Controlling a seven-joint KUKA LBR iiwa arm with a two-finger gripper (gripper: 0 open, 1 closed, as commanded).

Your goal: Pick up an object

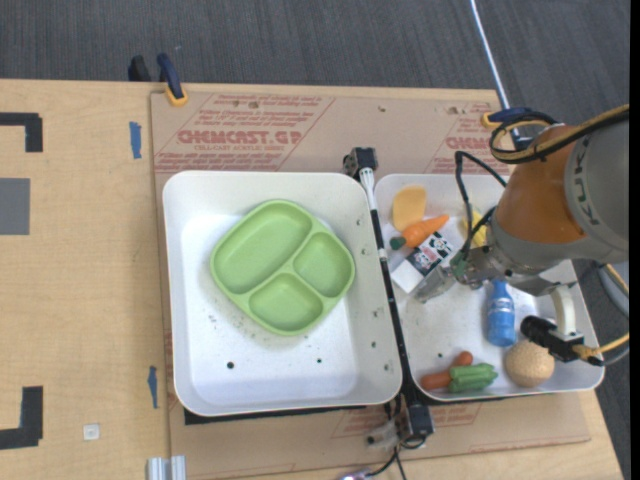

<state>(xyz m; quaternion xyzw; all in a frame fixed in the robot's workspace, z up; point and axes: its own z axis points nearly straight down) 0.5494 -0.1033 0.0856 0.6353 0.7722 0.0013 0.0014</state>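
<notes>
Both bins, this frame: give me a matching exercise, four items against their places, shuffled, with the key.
Items:
1. green divided plate
2. blue bottle
3. tan round object
4. carrot

Places:
A. right bin, near corner closest to the arm's side
B. left bin, middle
C. right bin, far part, by the yellow piece
D. right bin, middle, just below the gripper

Pairs: 1-B, 2-D, 3-A, 4-C
</notes>
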